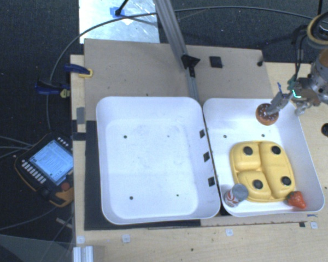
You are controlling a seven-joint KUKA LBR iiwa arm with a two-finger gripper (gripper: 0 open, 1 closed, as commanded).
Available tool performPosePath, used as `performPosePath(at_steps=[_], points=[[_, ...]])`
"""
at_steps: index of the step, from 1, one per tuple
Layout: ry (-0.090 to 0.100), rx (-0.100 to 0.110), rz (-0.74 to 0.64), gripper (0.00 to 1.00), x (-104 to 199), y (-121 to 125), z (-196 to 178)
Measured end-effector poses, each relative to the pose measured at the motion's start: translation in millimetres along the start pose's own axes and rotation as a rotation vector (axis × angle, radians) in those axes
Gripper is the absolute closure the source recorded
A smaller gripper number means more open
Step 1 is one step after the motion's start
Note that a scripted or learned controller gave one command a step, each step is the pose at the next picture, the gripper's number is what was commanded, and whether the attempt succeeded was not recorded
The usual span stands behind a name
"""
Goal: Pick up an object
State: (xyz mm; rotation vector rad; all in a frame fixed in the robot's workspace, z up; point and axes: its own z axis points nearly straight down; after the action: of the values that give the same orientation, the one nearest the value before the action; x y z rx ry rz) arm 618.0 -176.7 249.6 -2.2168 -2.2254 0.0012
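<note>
Your arm (323, 64) enters from the right edge of the camera view, near the top corner. You can see its grey body with the orange band sitting just above the wrist, and below the band the wrist housing, where a small green-blue light shows on the side facing left. From that housing the gripper (272, 109) slants down and to the left, so the tool is tilted rather than pointing straight down. Its tip is the lowest and leftmost part of your arm. At this angle the tip reads as one thin dark shape.
</note>
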Motion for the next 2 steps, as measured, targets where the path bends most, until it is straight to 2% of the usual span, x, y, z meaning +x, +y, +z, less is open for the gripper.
performPosePath(at_steps=[1,2], points=[[-0.001,-0.003,0.0,0.0,0,1,-1],[0.0,0.001,0.002,0.0,3,-9,54]])
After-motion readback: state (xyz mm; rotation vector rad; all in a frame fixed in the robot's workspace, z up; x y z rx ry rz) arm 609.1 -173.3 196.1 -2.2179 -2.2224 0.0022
